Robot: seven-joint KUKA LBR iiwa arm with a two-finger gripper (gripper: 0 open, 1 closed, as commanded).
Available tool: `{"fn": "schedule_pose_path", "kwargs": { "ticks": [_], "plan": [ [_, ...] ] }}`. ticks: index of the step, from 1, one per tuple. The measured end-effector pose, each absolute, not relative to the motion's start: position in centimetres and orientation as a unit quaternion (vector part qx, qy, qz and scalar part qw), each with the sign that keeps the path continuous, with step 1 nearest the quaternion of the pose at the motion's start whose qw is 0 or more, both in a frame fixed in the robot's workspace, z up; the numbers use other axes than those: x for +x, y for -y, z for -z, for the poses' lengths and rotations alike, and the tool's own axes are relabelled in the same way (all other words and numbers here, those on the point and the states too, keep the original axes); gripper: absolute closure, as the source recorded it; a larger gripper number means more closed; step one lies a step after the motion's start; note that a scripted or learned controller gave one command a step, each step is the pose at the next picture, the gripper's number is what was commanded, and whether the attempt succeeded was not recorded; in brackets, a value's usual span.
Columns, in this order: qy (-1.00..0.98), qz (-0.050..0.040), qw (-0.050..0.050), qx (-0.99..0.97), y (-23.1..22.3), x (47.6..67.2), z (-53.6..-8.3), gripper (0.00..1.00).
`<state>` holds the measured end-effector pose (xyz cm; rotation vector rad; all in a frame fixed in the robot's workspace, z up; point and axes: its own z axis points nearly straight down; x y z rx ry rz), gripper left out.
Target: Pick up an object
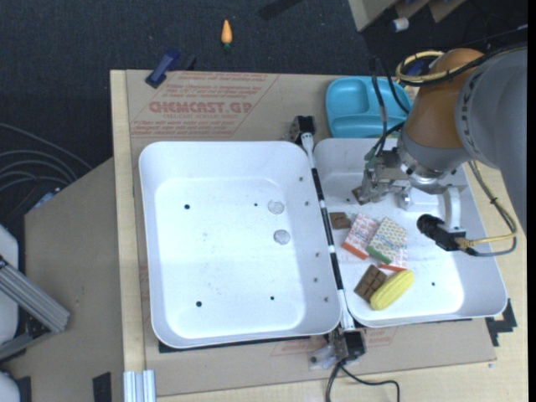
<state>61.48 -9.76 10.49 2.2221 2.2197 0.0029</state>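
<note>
My gripper (374,186) hangs over the back of the right bin (435,304), above its left half. Nothing shows between the fingers. In front of it lie a small brown block (339,220), a red-and-white checked packet (361,234) and a pale patterned packet (389,239). Nearer the front lie a brown bar (368,282) and a yellow corn cob (391,290), touching each other. A green and red piece (387,263) sits between the packets and the corn.
The left bin (167,174) holds two small round clear discs (278,222). A light blue tray (356,105) sits behind the right bin. A blue object (162,68) and a small orange carrot-like piece (226,32) lie beyond the bench's back edge.
</note>
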Motion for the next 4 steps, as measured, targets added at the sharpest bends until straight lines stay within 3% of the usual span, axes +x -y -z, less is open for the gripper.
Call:
{"fn": "schedule_pose_path", "kwargs": {
  "ticks": [1,2,3,4],
  "plan": [
    [-0.707,-0.0008,0.0,0.708,9.8,61.5,-10.5,0.0],
    [-0.707,-0.0014,0.001,0.708,9.7,61.5,-11.5,1.0],
    [-0.707,-0.0014,0.001,0.708,9.7,61.5,-11.5,0.0],
    [-0.706,-0.002,0.001,0.708,9.7,61.6,-12.5,1.0]
  ]
}}
